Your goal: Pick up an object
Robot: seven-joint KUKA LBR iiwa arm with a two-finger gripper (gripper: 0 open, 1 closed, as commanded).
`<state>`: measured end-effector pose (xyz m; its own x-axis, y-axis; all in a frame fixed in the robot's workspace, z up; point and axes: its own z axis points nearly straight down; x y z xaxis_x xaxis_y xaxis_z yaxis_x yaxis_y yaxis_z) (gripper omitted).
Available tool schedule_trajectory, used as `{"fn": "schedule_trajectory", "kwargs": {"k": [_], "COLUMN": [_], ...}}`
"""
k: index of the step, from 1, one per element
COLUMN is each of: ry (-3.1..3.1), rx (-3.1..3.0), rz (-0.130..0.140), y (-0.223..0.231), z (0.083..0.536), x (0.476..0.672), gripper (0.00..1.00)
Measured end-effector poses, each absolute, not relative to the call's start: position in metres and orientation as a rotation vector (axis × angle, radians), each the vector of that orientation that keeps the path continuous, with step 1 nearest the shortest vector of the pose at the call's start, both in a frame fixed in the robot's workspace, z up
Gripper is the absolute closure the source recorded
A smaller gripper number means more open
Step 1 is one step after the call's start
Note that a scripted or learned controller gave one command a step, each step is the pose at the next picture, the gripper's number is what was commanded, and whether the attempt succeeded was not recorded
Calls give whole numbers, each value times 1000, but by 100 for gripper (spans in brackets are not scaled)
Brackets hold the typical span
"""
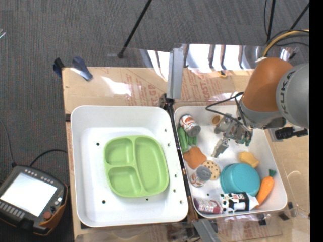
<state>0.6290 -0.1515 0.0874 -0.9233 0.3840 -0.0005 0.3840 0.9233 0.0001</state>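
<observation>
Approach step: tool [222,146] poised over right bin [279,178], finger state impossible to tell. Next: descend onto orange cookie [195,158].

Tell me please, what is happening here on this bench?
A grey robot arm with an orange band reaches in from the right, and its end effector hangs over the right white bin, which is crowded with toys: a teal plastic bowl, an orange toy carrot, a small red-labelled can. It holds nothing visible. The left white bin holds a green divided plate.
</observation>
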Motion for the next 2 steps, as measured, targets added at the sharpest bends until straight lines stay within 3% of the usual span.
{"fn": "schedule_trajectory", "kwargs": {"k": [1,2], "ry": [3048,3009], "rx": [781,901], "rz": [2,1], "y": [-100,-100], "z": [86,87], "x": [552,634], "gripper": [0,0]}}
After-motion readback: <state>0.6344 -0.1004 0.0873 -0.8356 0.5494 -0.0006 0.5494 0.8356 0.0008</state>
